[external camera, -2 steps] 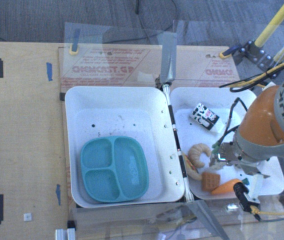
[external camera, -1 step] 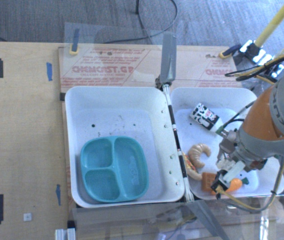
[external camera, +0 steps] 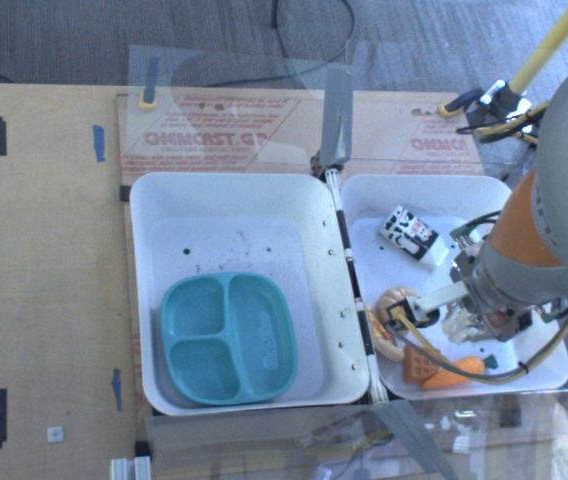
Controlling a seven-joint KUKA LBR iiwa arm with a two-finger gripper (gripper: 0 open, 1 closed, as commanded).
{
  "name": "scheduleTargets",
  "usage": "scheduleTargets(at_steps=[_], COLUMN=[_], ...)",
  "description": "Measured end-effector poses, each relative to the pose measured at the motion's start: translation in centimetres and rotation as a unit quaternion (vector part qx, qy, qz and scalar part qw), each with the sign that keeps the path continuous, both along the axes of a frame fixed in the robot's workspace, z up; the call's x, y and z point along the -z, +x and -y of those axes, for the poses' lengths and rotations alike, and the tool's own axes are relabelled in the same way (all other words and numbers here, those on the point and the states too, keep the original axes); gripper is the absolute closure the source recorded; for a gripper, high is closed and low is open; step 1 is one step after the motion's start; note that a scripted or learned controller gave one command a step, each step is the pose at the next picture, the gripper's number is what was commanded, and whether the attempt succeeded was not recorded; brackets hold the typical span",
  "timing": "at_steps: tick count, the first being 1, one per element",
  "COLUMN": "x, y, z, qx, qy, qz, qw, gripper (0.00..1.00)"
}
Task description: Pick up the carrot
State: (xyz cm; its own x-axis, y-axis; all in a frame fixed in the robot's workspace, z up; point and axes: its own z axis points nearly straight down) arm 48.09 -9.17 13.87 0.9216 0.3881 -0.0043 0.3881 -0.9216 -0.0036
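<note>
The orange carrot [external camera: 456, 373] lies at the near edge of the right bin [external camera: 364, 200], partly hidden under a dark cable that loops off the arm. My gripper [external camera: 461, 320] hangs just above and behind it, low over the bin floor, at the end of the grey arm with the orange band [external camera: 519, 238]. Pale parts of the wrist cover what is under the gripper.
A tan, ring-shaped pastry [external camera: 394, 313] and an orange waffle-like piece [external camera: 419, 366] lie left of the carrot. A black-and-white patterned item [external camera: 409, 232] rests at the back of the right bin. A teal divided plate [external camera: 229, 338] sits in the left bin [external camera: 154, 208].
</note>
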Motion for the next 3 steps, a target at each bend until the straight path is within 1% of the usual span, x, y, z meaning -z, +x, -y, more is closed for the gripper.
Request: scheduleTargets(at_steps=[1,2,3], x=[5.0,-4.5,1.7], y=[0.2,-0.2,-0.2], z=[-0.2,-0.3,0.3], qx=[0.095,-0.101,0.095], qy=[-0.0013,-0.0001,0.0002], qz=[0.008,0.001,-0.001], qw=[0.9955,0.9949,0.9955], gripper=[1.00,1.00,1.00])
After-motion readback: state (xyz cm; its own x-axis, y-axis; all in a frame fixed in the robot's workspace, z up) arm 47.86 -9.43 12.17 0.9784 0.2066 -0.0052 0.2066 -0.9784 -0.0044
